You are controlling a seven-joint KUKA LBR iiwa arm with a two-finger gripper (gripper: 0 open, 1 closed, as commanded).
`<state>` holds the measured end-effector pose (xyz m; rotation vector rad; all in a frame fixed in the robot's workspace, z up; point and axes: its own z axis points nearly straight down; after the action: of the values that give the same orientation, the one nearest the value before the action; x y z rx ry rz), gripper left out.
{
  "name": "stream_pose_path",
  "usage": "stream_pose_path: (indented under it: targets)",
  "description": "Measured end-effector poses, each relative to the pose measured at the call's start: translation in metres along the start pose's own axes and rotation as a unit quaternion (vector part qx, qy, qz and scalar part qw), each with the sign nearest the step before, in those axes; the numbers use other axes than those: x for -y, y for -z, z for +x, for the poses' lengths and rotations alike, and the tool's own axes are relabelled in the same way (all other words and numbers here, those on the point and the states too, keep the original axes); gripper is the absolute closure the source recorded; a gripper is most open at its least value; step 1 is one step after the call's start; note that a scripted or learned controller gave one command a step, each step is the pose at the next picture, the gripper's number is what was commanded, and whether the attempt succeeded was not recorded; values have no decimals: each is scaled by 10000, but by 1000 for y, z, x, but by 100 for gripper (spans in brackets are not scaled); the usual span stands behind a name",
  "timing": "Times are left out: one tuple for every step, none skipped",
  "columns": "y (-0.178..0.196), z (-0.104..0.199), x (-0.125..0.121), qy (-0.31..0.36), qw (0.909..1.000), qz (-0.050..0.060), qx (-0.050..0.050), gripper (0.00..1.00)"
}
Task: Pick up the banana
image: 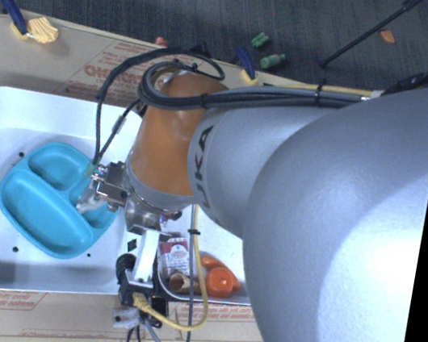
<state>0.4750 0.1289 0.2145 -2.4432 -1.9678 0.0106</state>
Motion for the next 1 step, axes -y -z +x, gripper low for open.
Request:
stream_pose_path:
  targets:
    - [10,0,0,24,10000,16,4,100]
